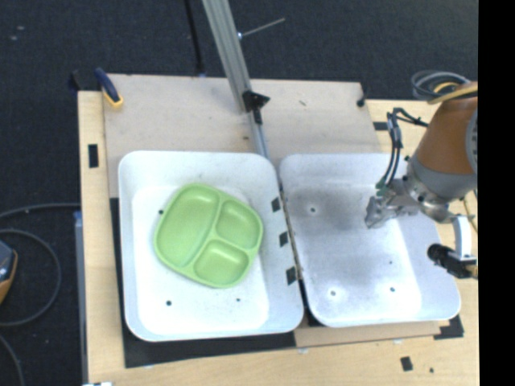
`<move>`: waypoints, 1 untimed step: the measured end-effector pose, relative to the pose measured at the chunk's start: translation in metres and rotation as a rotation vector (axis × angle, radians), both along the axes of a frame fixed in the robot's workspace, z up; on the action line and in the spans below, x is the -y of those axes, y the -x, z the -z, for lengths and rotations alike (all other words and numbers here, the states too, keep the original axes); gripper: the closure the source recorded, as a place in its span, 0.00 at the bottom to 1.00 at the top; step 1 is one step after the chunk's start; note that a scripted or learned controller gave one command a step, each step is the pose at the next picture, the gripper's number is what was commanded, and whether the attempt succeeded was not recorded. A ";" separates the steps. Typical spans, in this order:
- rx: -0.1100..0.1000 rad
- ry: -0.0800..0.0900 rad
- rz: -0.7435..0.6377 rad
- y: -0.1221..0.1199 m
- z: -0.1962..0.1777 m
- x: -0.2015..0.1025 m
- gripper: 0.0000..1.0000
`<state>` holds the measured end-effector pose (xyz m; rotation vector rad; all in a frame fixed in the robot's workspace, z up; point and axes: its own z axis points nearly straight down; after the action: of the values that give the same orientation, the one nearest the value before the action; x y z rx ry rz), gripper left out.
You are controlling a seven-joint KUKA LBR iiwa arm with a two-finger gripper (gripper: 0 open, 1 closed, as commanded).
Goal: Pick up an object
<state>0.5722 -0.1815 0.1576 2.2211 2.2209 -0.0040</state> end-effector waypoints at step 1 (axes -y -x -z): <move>0.000 0.000 -0.003 -0.003 -0.041 0.006 1.00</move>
<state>0.5752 -0.1874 0.1990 2.2178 2.2236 -0.0035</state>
